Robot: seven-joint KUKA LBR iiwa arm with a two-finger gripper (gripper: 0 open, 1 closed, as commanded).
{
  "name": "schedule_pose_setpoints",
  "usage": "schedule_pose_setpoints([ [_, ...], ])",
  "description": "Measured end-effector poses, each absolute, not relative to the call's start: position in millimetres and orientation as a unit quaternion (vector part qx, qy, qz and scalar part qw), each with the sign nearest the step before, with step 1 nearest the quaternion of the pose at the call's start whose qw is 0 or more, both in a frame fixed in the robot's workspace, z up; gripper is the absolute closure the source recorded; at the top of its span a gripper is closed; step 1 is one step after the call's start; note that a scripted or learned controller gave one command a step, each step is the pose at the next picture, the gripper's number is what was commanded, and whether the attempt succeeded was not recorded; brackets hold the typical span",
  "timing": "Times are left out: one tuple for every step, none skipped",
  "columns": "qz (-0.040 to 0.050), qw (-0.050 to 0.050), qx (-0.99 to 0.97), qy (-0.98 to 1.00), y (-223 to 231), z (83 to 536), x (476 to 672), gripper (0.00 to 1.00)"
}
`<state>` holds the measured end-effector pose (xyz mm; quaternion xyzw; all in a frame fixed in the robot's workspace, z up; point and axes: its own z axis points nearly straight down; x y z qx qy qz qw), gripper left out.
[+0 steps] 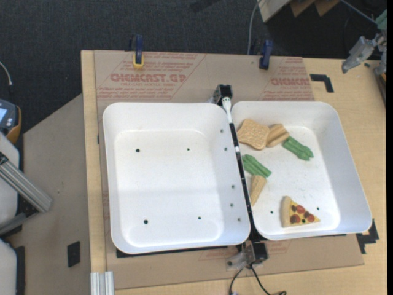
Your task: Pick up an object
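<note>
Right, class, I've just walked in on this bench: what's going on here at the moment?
Nothing is being handled right now. Two white bins sit side by side; the right bin holds toy food: a bread slice, a smaller tan piece touching it, two green pieces, another tan piece and a pizza slice. The gripper hangs at the upper right, off the bins, so the pick hasn't started.

A robotics lab: two white bins (169, 118) sit on a cardboard-covered table (98, 165), with blue clamps (137, 48) behind the bins and cables (245, 278) in front.
</note>
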<state>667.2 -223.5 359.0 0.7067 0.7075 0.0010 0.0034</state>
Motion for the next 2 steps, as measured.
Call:
schedule_pose_setpoints([
  [0.0012,0.004,0.706,0.708,-223.5,393.1,667.3,0.0],
  [0.0012,0.004,0.706,0.708,-223.2,429.6,667.2,0.0],
])
